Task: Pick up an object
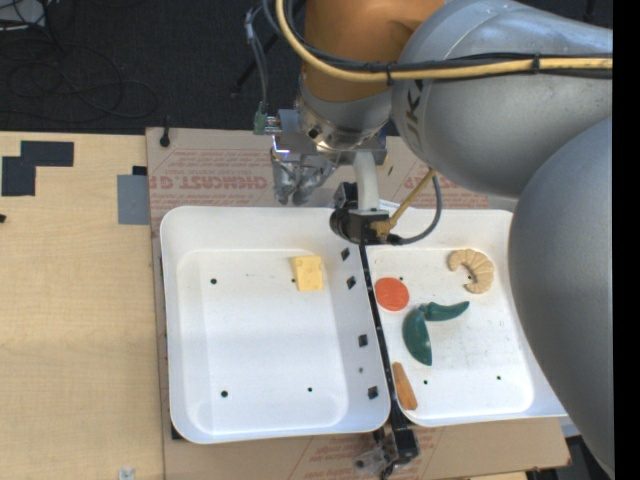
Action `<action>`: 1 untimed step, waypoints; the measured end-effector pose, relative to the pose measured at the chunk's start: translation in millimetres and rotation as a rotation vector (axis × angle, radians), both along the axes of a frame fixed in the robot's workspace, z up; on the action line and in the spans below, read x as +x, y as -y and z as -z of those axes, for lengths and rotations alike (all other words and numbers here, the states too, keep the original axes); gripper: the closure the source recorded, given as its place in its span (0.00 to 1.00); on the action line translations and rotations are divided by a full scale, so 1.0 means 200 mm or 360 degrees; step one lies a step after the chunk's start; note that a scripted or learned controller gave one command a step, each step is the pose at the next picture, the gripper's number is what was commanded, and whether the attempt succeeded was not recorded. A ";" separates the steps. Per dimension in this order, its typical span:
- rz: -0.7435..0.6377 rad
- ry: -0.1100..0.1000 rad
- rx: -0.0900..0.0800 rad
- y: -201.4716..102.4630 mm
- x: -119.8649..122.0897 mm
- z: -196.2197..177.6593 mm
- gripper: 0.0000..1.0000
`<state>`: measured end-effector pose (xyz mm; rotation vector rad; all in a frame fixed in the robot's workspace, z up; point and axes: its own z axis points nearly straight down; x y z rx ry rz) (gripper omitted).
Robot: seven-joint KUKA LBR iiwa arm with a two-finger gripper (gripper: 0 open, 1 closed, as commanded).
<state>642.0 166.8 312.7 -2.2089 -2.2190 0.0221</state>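
Grey arm [500, 98] reaching from right, claw [296, 180] hovering beyond far rim of left bin [190, 368], fingers' state cannot be told, yellow block [308, 274] in left bin, croissant [472, 270], red disc [391, 294], green pepper [425, 328], orange stick [404, 385] in right bin [500, 393].

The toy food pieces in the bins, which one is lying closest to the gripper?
The yellow cheese block, alone in the left bin; the gripper hangs just above it.

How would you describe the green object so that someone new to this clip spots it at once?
Find the right bin of the two white ones. Near its middle, just below the orange-red disc, lies the green object. It is the only green thing, dark and curved like a pepper, unlike the pale croissant above it.
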 end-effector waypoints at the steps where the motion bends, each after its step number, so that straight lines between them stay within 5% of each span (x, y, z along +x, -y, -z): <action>1: 0.0007 0.0033 0.0004 0.12 0.01 -0.37 1.00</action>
